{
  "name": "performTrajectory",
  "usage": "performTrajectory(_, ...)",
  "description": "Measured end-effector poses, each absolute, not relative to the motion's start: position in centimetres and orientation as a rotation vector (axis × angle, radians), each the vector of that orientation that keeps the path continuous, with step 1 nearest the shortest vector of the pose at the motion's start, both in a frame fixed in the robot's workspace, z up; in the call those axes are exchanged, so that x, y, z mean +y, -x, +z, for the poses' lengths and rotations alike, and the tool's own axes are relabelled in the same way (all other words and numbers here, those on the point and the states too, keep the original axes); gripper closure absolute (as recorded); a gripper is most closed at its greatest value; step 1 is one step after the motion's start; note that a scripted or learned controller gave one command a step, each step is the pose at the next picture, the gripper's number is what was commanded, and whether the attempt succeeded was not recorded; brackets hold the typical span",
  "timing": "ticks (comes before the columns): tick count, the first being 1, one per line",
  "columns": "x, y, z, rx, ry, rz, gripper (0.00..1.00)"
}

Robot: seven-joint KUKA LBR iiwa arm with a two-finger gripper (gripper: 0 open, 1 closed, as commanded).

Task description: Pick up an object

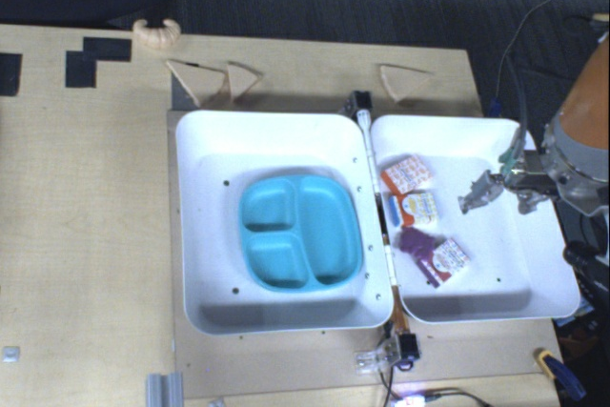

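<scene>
The right white bin [496, 286] holds a small pile on its left side: a red-and-white packet [407, 173], an orange-and-white packet [419, 206], a purple piece [416, 244] and a patterned packet [451, 255] beside it. A thin blue-and-red strip [390, 210] lies against the bin's left wall. My gripper [477, 194] hangs over the middle of this bin, to the right of the packets and apart from them. Nothing shows between its fingers. The arm enters from the right edge.
The left white bin [205, 300] holds a light-blue divided tray [301, 230] with three compartments. A black-and-white bar [363, 114] runs between the bins. Wooden wedges [229, 76] lie on the bench behind the bins. Cables trail at the front.
</scene>
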State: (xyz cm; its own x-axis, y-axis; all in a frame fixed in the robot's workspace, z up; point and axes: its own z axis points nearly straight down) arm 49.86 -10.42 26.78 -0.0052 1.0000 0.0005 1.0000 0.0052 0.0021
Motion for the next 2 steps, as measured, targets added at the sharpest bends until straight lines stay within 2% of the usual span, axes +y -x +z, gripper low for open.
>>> performTrajectory(1,-17.6,-48.6,15.8,2.223,-2.22,0.0,0.0)
performTrajectory(2,-14.6,-49.0,8.9,2.22,-2.213,0.011,0.0)
